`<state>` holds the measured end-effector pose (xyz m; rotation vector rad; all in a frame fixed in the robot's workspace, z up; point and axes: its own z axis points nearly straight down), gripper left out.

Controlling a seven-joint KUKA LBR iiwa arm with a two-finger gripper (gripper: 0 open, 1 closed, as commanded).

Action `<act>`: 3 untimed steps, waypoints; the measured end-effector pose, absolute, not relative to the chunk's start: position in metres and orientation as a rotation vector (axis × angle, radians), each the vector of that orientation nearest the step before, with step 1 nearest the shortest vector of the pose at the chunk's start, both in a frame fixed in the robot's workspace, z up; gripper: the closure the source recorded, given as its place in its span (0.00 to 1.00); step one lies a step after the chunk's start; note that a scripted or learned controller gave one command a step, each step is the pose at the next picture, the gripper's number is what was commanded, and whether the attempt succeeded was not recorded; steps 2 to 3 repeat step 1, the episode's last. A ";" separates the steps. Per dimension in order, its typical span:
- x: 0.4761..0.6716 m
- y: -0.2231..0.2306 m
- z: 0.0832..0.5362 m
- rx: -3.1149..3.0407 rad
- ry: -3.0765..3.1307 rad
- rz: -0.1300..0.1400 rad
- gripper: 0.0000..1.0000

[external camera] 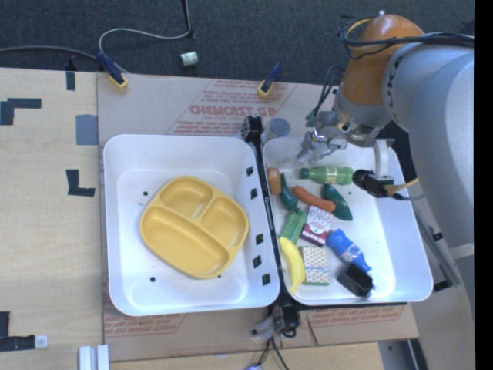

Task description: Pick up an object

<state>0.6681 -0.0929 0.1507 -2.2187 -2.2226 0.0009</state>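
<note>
My gripper (pixel 314 146) hangs over the far left corner of the right bin (pixel 400 241), just above and left of a green bottle (pixel 327 175) that lies on its side. Nothing shows in the gripper. Below the bottle lie an orange carrot-like piece (pixel 313 198) and a dark green pepper (pixel 337 203). Further toward the front are a red and white packet (pixel 316 226), a blue bottle (pixel 345 247), a yellow banana (pixel 292 262), a small cracker box (pixel 314 266) and a black block (pixel 356 280).
The left bin (pixel 127 168) holds a yellow divided plate (pixel 194 226). A black clip (pixel 252 128) sits where the two bins meet at the back. The grey arm with its orange band (pixel 381 33) covers the back right corner.
</note>
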 end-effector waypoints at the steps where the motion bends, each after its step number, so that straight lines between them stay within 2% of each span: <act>1: 0.668 -0.093 0.151 -2.219 -2.223 0.001 0.00; 3: 0.668 -0.093 0.151 -2.219 -2.223 0.001 0.00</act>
